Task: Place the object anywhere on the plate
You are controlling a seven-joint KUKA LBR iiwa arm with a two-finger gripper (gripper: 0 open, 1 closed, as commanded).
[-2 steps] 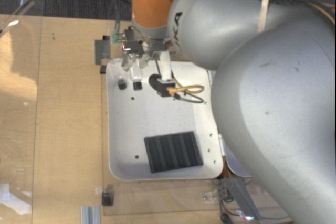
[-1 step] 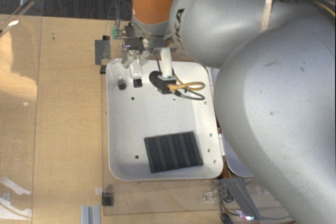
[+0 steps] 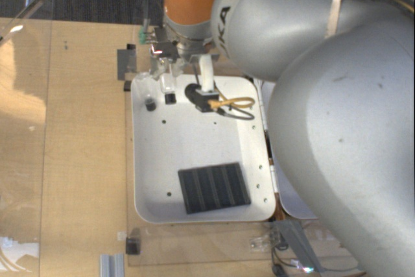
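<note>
Gripper (image 3: 160, 100) spread, empty (bin's (image 3: 149, 159) far corner); I'd centre it over the black ribbed slab (image 3: 214, 187) before closing.

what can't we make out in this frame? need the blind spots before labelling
1. Camera view: right bin lies almost wholly under the arm, so its contents are hidden.
2. Camera view: claw is small and cluttered at the left bin's far end; can't tell if it holds anything.
3. Camera view: small dark speck beside the claw is too small to identify.
</note>
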